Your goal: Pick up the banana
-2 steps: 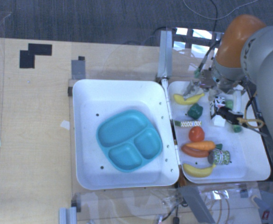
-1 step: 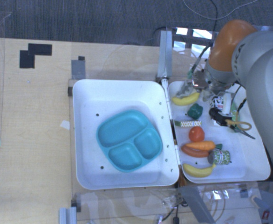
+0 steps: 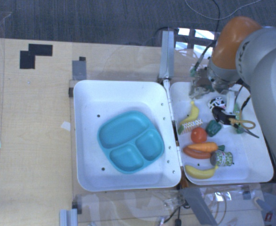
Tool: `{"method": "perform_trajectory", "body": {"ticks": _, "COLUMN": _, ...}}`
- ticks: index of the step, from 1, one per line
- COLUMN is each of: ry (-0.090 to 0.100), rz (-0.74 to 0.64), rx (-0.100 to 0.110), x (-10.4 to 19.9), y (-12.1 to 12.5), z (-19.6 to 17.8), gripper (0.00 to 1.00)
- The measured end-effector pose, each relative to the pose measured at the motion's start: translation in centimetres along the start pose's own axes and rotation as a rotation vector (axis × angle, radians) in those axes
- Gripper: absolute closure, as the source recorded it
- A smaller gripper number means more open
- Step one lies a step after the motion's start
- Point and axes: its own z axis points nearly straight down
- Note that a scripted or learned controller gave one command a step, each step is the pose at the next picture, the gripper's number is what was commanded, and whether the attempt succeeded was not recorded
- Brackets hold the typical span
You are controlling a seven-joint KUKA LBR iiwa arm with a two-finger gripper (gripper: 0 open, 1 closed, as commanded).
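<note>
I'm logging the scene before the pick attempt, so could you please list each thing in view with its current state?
Yellow banana near the bin divider: lying in the right bin, ungrasped.
Second yellow banana: lying at the bin's front edge.
Red tomato: resting among the toys.
Orange carrot: lying flat.
Small green can: tipped on its side.
Blue divided plate: flat in the left bin.
Gripper: above the right bin's back.

fixed above the bench [image 3: 34, 126], looking down at a slant on both white bins [image 3: 86, 98], fairly near; arm [image 3: 265, 65] entering from the right.
</note>
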Motion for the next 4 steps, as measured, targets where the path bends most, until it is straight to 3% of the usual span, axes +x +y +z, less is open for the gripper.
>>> {"method": "perform_trajectory", "body": {"ticks": 1, "ry": 0.0, "rz": 0.0, "rx": 0.0, "x": 0.0, "y": 0.0, "z": 0.0, "gripper": 0.0}}
{"method": "perform_trajectory", "body": {"ticks": 2, "ry": 0.0, "rz": -0.062, "rx": 0.029, "x": 0.1, "y": -2.3, "z": 2.4, "gripper": 0.0}}
{"method": "perform_trajectory", "body": {"ticks": 3, "ry": 0.002, "rz": -0.061, "rx": 0.02, "x": 0.3, "y": -1.9, "z": 1.1, "gripper": 1.0}}
{"method": "perform_trajectory", "body": {"ticks": 4, "ry": -0.005, "rz": 0.277, "rx": 0.03, "x": 10.0, "y": -1.4, "z": -7.5, "gripper": 1.0}}
